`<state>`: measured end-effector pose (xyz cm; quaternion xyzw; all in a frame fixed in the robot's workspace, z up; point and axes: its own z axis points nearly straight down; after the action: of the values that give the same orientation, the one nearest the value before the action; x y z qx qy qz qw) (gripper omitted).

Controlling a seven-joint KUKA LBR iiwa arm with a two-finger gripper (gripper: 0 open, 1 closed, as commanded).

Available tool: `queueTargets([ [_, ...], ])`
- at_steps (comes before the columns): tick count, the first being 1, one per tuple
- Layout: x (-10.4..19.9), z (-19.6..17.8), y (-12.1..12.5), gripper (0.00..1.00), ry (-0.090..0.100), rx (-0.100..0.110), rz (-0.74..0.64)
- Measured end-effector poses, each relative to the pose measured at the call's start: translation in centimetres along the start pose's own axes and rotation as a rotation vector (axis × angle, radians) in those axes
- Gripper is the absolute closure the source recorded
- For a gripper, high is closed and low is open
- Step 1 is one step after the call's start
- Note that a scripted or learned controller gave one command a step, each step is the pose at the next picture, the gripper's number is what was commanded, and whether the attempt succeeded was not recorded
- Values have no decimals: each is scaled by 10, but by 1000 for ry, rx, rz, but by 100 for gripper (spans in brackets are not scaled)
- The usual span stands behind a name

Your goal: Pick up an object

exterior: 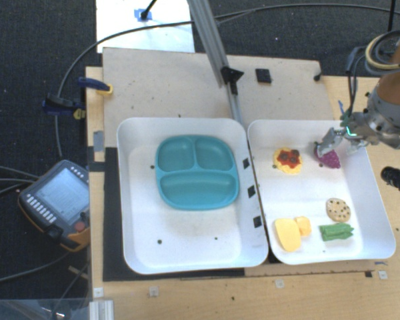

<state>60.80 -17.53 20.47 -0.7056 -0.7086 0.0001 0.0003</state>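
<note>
Views: one camera, fixed above the bench.
Facing: looks down at a slant; the far bench edge sits toward the top of the frame.
Nearness: far enough to take in both white bins, the left bin (130,199) and the right bin (373,205), side by side.
Arm entry: the arm (393,92) reaches in at the upper right of the frame.

The gripper (329,145) hangs over the right bin (380,205), right at a purple toy (331,159).
</note>
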Motion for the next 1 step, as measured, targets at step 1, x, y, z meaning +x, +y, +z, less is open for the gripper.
queueTargets([
  [1,0,-1,1,0,-1,-2,0],
])
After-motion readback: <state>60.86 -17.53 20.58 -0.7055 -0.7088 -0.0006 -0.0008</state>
